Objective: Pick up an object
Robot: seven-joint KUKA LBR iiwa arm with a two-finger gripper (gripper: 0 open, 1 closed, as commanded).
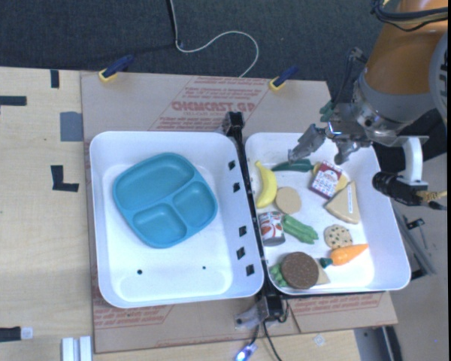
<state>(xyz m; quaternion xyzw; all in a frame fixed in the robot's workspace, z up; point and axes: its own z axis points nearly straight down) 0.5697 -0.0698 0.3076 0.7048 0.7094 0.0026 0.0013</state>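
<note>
Cardboard-covered bench [210,104] on a dark carpet floor, two white bins side by side, black cable looping in at top centre

Left bin [105,224] at centre-left: blue divided plate [164,199], nothing else of note

Right bin [387,273] at centre-right, holding all the pick candidates: banana [265,185] against the left wall, tan round cookie [289,200] just beside it, small can [271,228] below the banana, green pea pod [300,229] next to the can, red-and-white packet [326,179] in the upper middle, cheese wedge [344,202] touching its right side, chocolate-chip cookie [337,236], carrot [348,254] just under it, burger [299,270] at the lower edge

Gripper [325,147] at upper right of the frame, over the bin's top edge, fingers spread apart, nothing between them. One fingertip [301,150] above a dark green thin item [292,166] near the top wall, the other near the packet

Step, as judged: approach, pre-grasp, nothing picked yet. No single target fixed by the task; nearest candidates the green item and the packet

Next move needs: straight descent centred on one item, jaws straddling it, then close and lift. Tight clutter around the packet, so likely nudging the cheese wedge if off-centre
</note>
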